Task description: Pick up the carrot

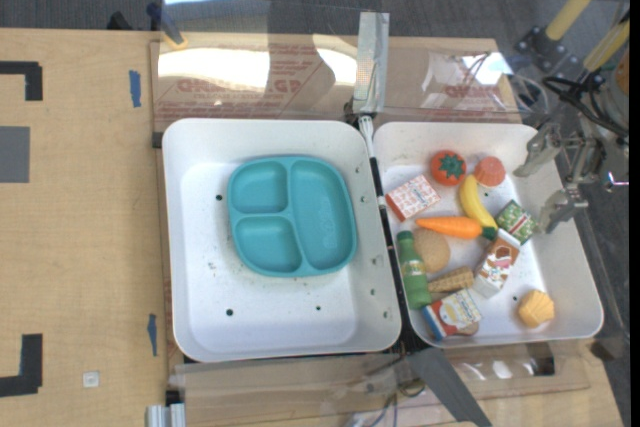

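Lying near the middle of the right bin (585, 287), the carrot (452, 227) is seen on its side, long axis roughly left to right, its green top end pointing right. It is not held. The banana (474, 202) sits just above and touches or nearly touches it near the green end. A tan round item, possibly a cookie or potato (433, 249), lies just below the carrot's tip end. A small red-and-white carton (411, 197) is up and to the left, a tomato (448, 167) further up, and a green bottle (410, 267) runs along the bin's left wall. A green packet (515, 221) sits just beyond the green top.

The gripper (565, 180) is seen at the right edge of the right bin, well apart from the carrot; whether it is open or closed cannot be told from the cluttered metalwork there.

The left bin (190, 215) holds a teal divided plate (293, 215).

Step in hand is judged to be the approach; nothing has been grasped. For a good grasp, the closing direction should be set across the carrot's short axis, and the mid-body should be targeted, where there is most free room. The banana side is the tighter one, so a descent slightly toward the tip end is advised. A clash with the banana or the tan item is the main risk.
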Action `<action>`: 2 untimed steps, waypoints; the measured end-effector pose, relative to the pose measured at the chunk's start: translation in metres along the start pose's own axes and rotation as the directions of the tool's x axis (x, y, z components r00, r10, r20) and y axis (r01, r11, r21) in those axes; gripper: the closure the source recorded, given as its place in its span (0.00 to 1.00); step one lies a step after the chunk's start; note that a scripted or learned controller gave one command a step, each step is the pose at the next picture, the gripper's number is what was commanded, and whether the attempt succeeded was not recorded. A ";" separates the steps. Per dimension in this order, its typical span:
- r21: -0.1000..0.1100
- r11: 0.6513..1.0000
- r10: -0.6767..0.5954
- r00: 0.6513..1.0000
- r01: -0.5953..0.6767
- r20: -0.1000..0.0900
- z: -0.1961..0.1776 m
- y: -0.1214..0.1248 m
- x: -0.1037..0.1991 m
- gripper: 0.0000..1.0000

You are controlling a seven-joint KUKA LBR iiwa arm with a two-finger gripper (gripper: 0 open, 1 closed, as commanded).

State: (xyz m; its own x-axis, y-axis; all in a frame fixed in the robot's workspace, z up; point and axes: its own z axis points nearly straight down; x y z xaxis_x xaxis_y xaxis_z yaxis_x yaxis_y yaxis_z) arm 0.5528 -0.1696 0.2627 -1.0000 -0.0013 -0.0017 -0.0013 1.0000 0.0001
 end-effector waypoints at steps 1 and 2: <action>0.001 0.992 0.123 0.992 -0.123 0.006 0.158 0.047 -0.009 0.00; 0.000 0.971 0.241 0.970 -0.241 0.009 0.173 0.073 -0.020 0.00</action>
State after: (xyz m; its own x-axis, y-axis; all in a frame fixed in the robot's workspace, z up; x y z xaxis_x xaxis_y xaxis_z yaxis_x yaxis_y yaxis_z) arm 0.5726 -0.0970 0.0899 -0.9708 0.2396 -0.0110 0.2396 0.9709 0.0004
